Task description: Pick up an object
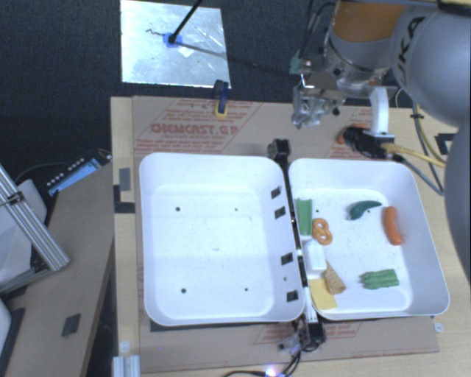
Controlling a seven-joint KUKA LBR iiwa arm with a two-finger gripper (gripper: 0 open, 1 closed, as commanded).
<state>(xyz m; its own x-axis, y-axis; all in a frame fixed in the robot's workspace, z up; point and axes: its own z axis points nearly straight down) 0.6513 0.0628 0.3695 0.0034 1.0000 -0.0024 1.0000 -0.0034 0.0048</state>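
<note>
Two shallow white plastic bins side by side on a cardboard-topped bench (199, 125). Left bin (210, 239) just bare white floor with a few small dark dots. Right bin (419, 221) got all the goodies: flat green rectangular strip (303, 216) standing along the left wall, orange pretzel-shaped toy (321, 231) just beside it, dark teal curved leaf-like piece (363, 210) further right, orange sausage-shaped toy (393, 224) near the right wall. Lower down, a bumpy green pickle-like toy (379, 279), a tan ridged cone-like piece (334, 279), and a flat yellow cheese-like wedge (321, 294) touching that cone near the divider.

Two-finger metal gripper (307, 118) up high past the back rim of the right bin, hanging over the cardboard, well apart from every toy. Nothing between the fingers, but too small and blurry up there, so can't tell whether spread or pinched. Grey arm with the orange band (364, 22) coming in from top right.
</note>
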